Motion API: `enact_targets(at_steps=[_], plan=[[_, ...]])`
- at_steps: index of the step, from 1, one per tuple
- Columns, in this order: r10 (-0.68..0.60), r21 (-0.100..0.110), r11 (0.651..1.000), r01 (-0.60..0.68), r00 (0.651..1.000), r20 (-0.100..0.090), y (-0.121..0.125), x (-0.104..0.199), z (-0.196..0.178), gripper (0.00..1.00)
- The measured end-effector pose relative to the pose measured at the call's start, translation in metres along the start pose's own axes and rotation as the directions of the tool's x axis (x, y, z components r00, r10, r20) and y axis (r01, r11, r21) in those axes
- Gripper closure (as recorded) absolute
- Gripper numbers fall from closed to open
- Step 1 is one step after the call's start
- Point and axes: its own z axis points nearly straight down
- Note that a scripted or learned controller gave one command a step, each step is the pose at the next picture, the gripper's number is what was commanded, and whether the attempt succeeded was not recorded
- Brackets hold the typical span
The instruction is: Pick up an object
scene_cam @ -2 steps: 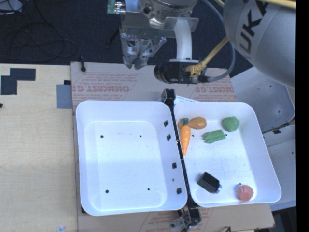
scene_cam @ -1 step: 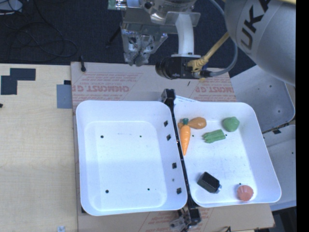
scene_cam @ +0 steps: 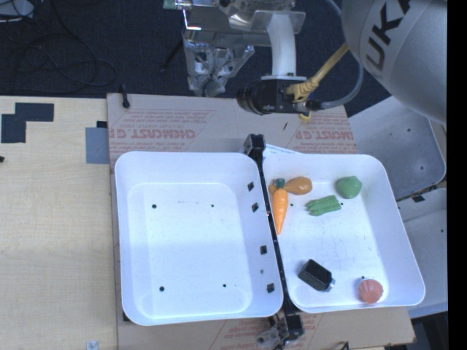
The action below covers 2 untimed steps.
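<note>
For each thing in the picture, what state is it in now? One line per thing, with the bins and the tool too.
tool: raised behind the bins, nothing between its fingers
left bin: holds no objects
right bin: holds six objects
carrot: lying flat, against the divider
orange piece: lying next to the carrot's top
green ball: resting near the far right corner
green stick: lying flat
black block: lying tilted
red ball: resting near the front corner

Robotics lab: KUKA arm (scene_cam: pixel 398 35), white bins (scene_cam: pixel 131 173), loose cables (scene_cam: pixel 66 49).
</note>
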Motion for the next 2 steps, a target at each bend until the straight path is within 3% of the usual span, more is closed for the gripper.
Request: enact_targets(at_steps=[1,2], plan=[[0.008,-0.005,1.000,-0.008,1.000,-0.004,-0.091,-0.003,0.016,1.00],[0.012,-0.010,1.000,-0.012,1.000,-0.003,-0.066,-0.002,0.016,1.00]])
